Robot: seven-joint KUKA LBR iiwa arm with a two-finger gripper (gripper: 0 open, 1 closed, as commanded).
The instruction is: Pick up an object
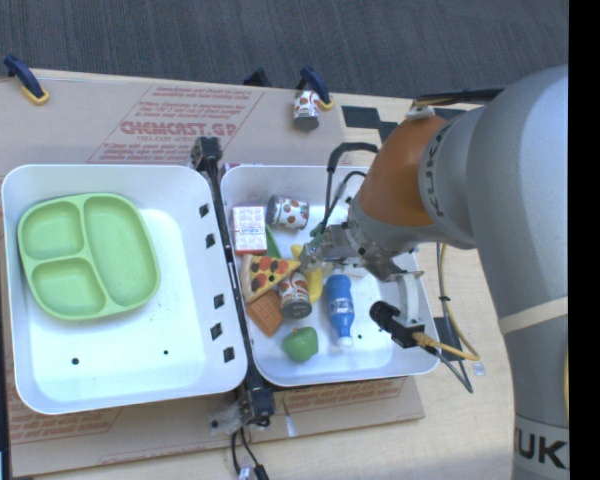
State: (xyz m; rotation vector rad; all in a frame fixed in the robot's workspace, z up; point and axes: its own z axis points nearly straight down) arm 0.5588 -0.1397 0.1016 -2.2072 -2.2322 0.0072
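My gripper [316, 250] is low in the right bin [412, 360], over the middle of a pile of toy food. Just under and beside it lie a yellow piece [315, 284], a pizza slice [267, 271] and a small can [296, 298]. A blue bottle [339, 311] lies just right of the can, below the gripper. A red and white box [248, 228] and a spotted can [290, 211] sit towards the back of the bin. A waffle [265, 315] and a green fruit [301, 344] lie near the front. The wrist hides the gripper's tips.
The left bin [130, 368] holds a green divided plate [88, 255] at its back left. A black divider with clips [223, 268] runs between the bins. A small bottle [305, 108] stands on the cardboard behind the bins. The arm covers the right bin's right side.
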